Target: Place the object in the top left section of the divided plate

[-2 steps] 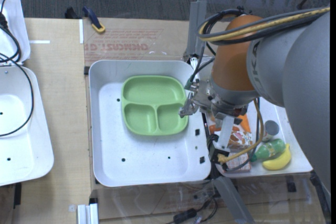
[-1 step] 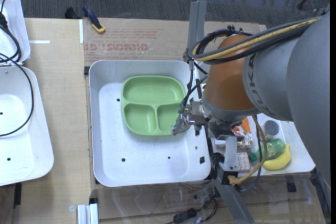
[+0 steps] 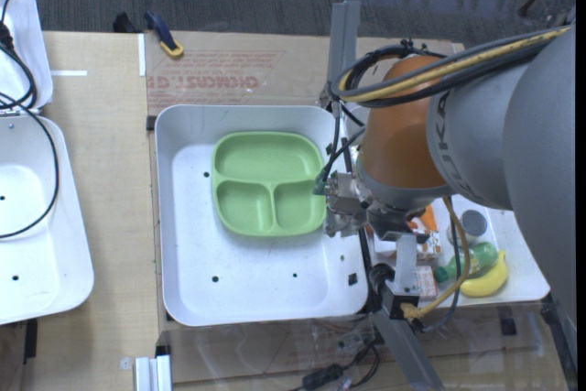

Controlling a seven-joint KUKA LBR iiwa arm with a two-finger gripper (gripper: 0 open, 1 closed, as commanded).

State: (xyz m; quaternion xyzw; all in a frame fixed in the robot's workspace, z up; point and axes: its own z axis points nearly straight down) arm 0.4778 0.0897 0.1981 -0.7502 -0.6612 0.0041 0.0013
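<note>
Camera view: the grey arm point(image 3: 494, 105) with its orange band point(image 3: 403, 133) reaches over the right bin point(image 3: 513, 288), hiding much of it. The left white bin point(image 3: 183, 270) holds the green divided plate point(image 3: 267, 183). Gripper point(image 3: 341, 208) sits at the plate's right edge; its opening cannot be told. Yellow banana point(image 3: 487, 281) lies in the right bin
</note>
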